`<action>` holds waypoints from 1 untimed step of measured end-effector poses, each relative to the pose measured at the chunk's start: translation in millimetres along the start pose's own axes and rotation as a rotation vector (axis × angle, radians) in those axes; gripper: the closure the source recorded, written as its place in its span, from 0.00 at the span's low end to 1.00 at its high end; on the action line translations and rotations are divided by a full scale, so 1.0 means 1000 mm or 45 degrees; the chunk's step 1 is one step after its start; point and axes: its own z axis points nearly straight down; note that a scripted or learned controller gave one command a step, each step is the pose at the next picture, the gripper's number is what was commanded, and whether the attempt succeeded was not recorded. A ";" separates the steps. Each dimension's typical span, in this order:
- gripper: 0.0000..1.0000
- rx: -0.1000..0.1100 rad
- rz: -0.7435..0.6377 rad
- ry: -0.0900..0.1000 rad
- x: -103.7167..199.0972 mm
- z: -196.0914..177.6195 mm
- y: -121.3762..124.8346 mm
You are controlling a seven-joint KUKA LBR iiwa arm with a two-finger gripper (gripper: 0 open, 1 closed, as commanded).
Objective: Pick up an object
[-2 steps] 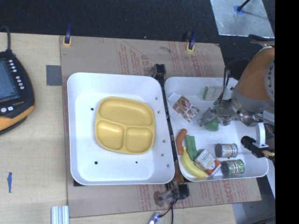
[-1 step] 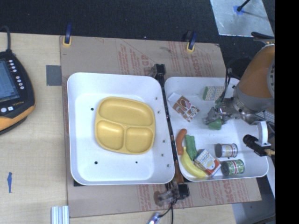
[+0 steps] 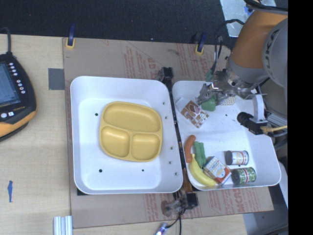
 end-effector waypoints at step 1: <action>1.00 0.003 -0.002 -0.002 0.027 -0.021 -0.054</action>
